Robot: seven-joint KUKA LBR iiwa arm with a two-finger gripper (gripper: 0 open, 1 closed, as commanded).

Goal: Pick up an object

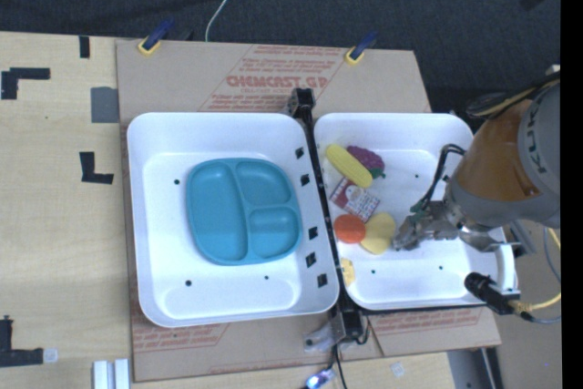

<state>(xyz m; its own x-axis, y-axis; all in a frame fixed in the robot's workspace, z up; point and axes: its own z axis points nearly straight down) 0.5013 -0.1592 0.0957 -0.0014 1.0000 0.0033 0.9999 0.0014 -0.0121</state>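
The right bin [410,282] holds several small objects on its left side: a yellow banana-like piece [347,165], a purple item [369,160] behind it, a red-and-white packet [353,196], an orange ball [349,228] and a pale yellow lump [377,233]. My gripper [407,234] is low in this bin, just right of the yellow lump and very near it. I see nothing clearly held between its tips. The arm's orange band [496,161] rises to the right.
The left bin [150,196] holds a blue divided plate [243,209]. A black divider with clips [312,187] runs between the bins. Both bins rest on a cardboard sheet [264,77]. A small yellow piece [347,270] lies at the right bin's front left corner.
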